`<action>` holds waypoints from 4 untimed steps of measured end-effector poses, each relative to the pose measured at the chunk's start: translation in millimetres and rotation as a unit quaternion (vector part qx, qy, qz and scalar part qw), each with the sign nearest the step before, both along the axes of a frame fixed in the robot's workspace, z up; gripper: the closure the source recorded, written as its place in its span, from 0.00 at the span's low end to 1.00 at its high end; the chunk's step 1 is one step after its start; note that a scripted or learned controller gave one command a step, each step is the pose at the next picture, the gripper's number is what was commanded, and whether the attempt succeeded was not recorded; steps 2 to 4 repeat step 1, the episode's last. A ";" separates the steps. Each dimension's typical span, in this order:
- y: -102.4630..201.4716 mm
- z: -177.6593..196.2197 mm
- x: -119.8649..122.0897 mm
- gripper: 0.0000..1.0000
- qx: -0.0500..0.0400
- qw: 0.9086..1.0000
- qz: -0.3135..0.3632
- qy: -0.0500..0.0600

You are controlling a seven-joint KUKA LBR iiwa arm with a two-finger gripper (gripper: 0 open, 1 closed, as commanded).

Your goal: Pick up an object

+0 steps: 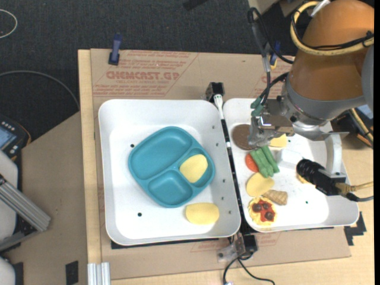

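**Gripper low in right bin, green pods just in front of it**

The gripper (259,136) sat low over the far left part of the right bin (314,221). Could not tell whether it was spread or pressed together; nothing was seen held in it. The green pods (265,161), a small bundle lying at a slant, were just beside the gripper tip on the side toward the camera, too close to say whether they touched.

Crowded spot. A brown disc (240,136) lay right next to the gripper on the left, against the bin's left wall. A small yellow piece (278,141) lay right next to it on the other side. A red piece (251,162) was tucked against the left of the pods, partly under them.

Further toward the camera a flat yellow round (259,184) lay at the near end of the pods. A tan ridged cone (276,197) touched its right edge. A pizza slice (262,211) sat near the bin's front left corner.

Well apart, the left bin (113,159) held a blue divided plate (160,153). A pale yellow lump (193,167) sat in the plate's right compartment. A second yellow lump (202,213) lay on the bin floor just in front of the plate.

Both bins stood on a cardboard sheet (142,73), with a blue clip (114,49) on its far edge.
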State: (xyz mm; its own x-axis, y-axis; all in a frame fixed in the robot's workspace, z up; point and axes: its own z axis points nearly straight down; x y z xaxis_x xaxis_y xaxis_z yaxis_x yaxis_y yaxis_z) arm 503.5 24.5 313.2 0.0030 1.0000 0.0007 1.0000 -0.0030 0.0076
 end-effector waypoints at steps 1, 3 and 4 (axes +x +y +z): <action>-12.2 58.9 -24.3 1.00 0.000 1.000 0.001 0.000; -12.2 58.9 -24.3 1.00 0.000 1.000 0.001 0.000; -12.2 58.9 -24.3 1.00 0.000 1.000 0.001 0.000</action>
